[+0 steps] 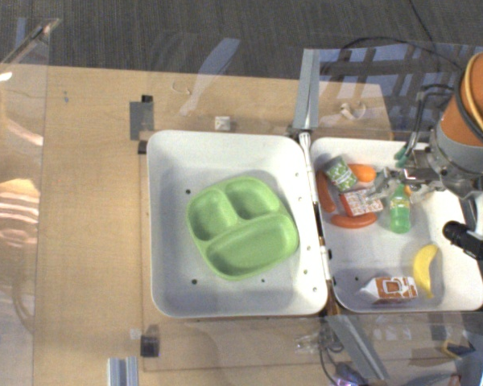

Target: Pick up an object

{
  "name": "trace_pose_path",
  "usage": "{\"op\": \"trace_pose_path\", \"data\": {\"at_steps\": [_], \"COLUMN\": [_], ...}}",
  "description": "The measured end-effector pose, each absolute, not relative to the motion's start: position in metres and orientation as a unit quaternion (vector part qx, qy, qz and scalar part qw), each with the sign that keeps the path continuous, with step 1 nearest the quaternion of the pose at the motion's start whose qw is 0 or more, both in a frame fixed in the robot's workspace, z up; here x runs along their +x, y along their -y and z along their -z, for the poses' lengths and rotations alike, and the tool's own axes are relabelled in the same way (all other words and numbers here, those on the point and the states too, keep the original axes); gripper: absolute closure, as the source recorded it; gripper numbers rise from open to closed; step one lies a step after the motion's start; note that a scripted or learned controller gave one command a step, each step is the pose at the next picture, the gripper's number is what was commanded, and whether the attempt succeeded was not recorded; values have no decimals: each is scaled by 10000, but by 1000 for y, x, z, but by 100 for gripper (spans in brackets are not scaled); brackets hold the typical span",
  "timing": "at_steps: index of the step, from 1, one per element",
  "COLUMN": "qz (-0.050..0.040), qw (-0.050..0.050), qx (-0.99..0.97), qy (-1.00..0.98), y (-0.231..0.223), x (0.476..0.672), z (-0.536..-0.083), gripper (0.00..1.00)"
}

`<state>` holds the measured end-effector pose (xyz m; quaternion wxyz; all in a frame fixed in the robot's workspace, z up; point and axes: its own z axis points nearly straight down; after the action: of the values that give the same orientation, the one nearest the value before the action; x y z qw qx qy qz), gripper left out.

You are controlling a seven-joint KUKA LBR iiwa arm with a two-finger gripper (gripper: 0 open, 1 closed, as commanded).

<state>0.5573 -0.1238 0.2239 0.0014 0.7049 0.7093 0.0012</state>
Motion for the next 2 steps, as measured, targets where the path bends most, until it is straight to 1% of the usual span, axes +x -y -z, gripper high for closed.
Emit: {"op": "trace_pose_path", "data": {"at_steps": [1, 2], "qz": [-59, -30], "qw": [71, 56], "qx": [7558, 7249], "qy": [-6548, -6888], "y": [135, 182], "x": [648, 672], "z": [-136, -91], "gripper": [0, 0]}}
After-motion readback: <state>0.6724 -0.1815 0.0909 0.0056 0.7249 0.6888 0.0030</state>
